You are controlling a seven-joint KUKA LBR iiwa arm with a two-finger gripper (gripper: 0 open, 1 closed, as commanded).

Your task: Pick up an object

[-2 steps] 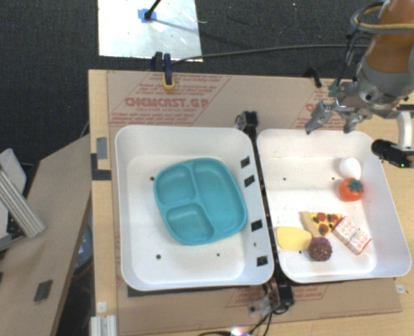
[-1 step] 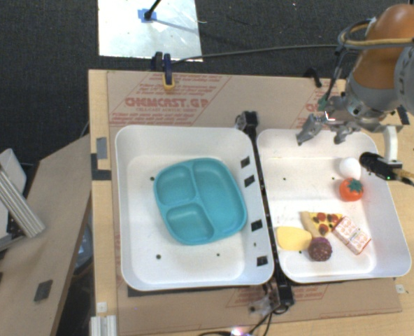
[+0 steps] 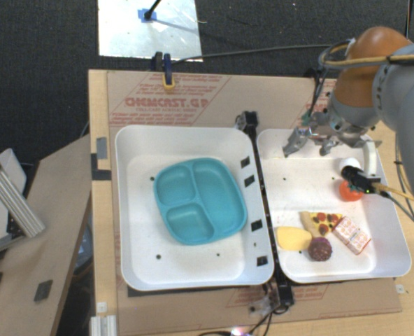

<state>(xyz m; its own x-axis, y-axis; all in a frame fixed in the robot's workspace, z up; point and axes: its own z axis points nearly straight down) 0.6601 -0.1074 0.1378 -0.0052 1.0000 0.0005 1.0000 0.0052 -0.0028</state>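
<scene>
OK, the pincer [image 3: 310,143] hung over the upper left part of the right bin [image 3: 291,194]. Its fingers were spread and nothing sat between them. The arm [image 3: 406,96] came in from the upper right of the frame. All candidate objects lay lower in that bin, well apart from the pincer. A pizza slice [image 3: 324,222] sat at lower centre, with a yellow piece [image 3: 293,239] just to its left. A dark maroon ball [image 3: 319,249] lay just below the slice, close to the yellow piece. A pink-and-white block [image 3: 352,235] lay just right of the slice, tilted. An orange-red round thing [image 3: 347,192] sat near the bin's right side, partly hidden, so I couldn't tell its shape fully. The left bin [image 3: 137,187] carried a teal divided plate [image 3: 200,200] at its centre, flat. Both bins sat side by side on the counter [image 3: 123,96].
</scene>
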